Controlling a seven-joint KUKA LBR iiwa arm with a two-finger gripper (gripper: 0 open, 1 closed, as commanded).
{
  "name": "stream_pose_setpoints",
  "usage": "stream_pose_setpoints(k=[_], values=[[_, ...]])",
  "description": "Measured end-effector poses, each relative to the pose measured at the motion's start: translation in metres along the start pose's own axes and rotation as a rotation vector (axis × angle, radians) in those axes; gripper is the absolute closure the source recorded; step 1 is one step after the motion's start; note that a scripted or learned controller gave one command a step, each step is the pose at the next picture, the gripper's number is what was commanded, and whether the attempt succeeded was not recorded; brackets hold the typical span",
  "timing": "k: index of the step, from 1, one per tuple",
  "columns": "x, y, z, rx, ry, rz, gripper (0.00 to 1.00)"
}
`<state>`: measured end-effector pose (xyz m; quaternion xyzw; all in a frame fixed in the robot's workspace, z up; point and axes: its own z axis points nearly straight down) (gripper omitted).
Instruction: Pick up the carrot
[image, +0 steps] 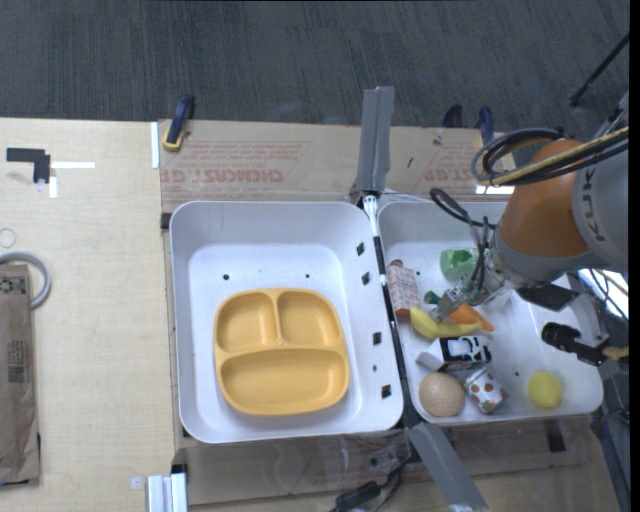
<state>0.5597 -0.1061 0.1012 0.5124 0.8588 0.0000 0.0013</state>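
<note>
The carrot (467, 318), a short orange piece, lies in the middle of the right bin (510, 215), touching the right end of a yellow banana (428, 323). My gripper (458, 299) reaches down from the right and its tip sits directly over the carrot's upper left edge. From this view I cannot tell whether it touches the carrot. The grey and orange arm (545, 215) covers the bin's back right part.
Around the carrot lie a green item (458, 262), a labelled tube (403, 286), a black-and-white box (465, 349), a tan round ball (440, 394), a small printed can (484, 390) and a lemon (545, 390). The left bin (200, 300) holds a yellow divided plate (282, 351).
</note>
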Motion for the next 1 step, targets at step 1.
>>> stream_pose_setpoints(k=[1], values=[[0.0534, -0.0418, -0.0899, 0.003, 0.002, 0.194, 1.00]])
